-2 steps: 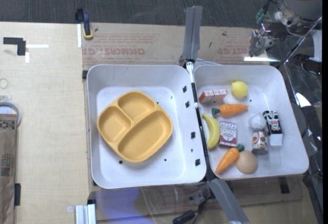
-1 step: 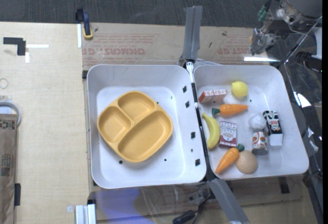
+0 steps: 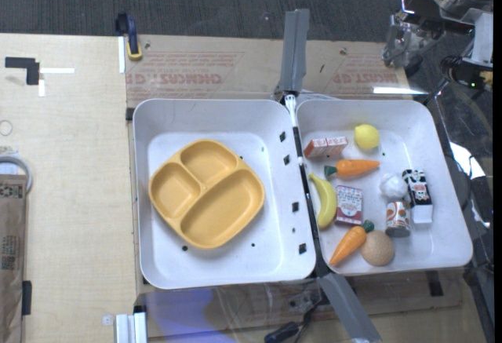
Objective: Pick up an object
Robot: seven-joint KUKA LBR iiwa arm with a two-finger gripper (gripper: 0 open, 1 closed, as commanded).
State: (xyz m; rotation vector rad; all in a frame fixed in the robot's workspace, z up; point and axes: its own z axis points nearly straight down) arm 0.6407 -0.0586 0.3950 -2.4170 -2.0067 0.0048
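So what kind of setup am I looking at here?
Most likely a lab test bench for robot picking: two white bins side by side, toy food such as a banana and carrots in the right one, a yellow tray in the left.

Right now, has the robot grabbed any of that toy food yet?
Nothing looks picked up so far. The gripper hangs above the bench beyond the right bin, carrying nothing visible. The banana, lemon and both carrots lie in the bin, so reaching down and grasping remain.

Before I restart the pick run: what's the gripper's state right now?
Gripper: cannot be told. It hangs above the bench behind the right bin, with nothing visibly held.
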